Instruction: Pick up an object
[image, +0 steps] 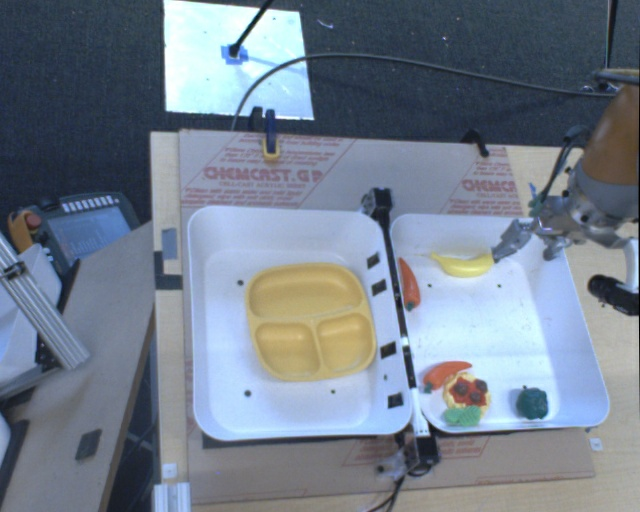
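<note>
banana (462, 265), a yellow toy one, lies near the back wall of the right bin (575, 330), curved and flat on the floor. the gripper (508, 245) hangs just beside its right end, close enough that contact cannot be told, and whether it is open or closed cannot be told either. an orange-red carrot (409, 283) lies left of the banana along the divider. at the front of the same bin sit a red chili pepper (447, 371), a small pizza slice toy (466, 393) touching it, and a dark green pepper-like piece (532, 402) apart to the right. the left bin (215, 300) holds a yellow compartment tray (306, 320). both bins rest on cardboard (330, 170) on the desk (165, 180).
</note>
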